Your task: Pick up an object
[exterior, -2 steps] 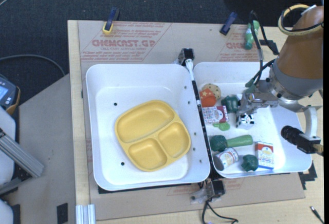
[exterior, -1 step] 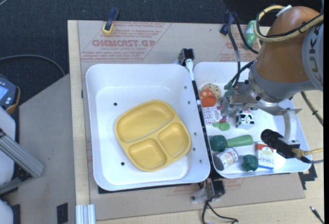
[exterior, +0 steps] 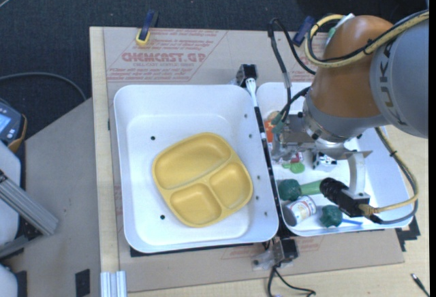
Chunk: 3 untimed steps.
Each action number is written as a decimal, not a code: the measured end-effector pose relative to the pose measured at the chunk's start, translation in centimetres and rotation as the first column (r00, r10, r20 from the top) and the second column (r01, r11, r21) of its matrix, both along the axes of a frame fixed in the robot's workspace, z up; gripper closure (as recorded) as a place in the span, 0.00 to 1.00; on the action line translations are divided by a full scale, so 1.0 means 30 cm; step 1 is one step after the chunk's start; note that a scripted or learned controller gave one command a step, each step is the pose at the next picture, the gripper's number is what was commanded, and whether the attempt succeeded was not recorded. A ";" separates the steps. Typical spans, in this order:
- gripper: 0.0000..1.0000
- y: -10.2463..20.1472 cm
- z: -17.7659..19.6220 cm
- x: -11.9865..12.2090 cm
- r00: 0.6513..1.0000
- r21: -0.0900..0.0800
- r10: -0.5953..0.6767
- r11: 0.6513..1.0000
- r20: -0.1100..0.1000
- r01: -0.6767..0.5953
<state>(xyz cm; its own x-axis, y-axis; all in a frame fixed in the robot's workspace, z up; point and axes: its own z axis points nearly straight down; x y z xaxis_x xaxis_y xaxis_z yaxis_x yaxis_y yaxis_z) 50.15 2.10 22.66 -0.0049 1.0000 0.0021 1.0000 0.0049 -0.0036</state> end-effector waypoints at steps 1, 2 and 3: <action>1.00 0.150 0.007 -0.004 1.000 0.000 0.001 1.000 0.004 -0.001; 1.00 0.244 -0.032 -0.003 1.000 -0.002 -0.002 1.000 0.000 0.002; 1.00 0.253 -0.031 -0.044 1.000 -0.002 -0.004 1.000 -0.001 0.004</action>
